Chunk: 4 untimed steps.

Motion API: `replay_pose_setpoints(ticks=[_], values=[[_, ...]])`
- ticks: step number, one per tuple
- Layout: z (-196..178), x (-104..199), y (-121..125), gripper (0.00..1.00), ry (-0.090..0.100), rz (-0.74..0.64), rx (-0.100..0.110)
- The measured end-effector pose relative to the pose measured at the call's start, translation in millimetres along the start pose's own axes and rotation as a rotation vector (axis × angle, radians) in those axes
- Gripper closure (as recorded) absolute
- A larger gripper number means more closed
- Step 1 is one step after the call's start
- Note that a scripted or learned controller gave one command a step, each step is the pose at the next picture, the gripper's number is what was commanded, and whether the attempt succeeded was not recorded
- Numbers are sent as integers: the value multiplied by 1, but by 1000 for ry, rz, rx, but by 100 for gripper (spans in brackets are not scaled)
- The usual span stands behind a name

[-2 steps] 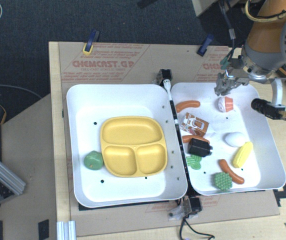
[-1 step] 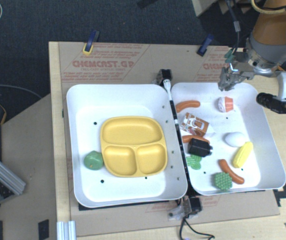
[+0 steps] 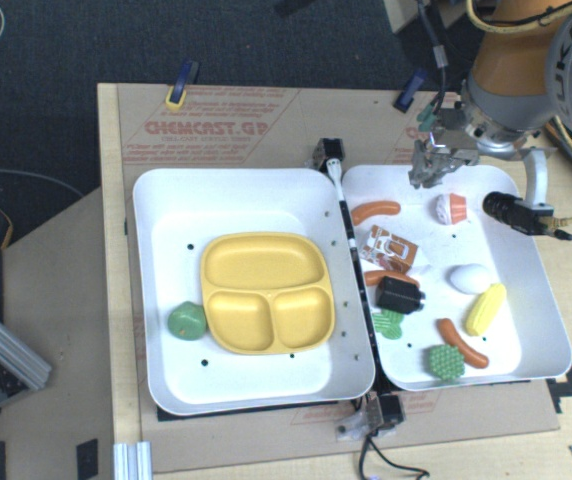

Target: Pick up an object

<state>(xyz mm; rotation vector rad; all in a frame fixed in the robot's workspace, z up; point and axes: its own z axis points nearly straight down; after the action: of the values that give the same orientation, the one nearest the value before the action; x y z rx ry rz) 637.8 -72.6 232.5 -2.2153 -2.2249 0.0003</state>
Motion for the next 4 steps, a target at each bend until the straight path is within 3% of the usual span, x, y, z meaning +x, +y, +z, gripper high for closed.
replay_pose_setpoints(ticks=[2, 3, 4], values=[[-5, 104, -13, 100, 0, -1, 1], [9, 135, -11, 100, 0, 1, 2], [-3, 144, -9, 100, -1, 3, -4]])
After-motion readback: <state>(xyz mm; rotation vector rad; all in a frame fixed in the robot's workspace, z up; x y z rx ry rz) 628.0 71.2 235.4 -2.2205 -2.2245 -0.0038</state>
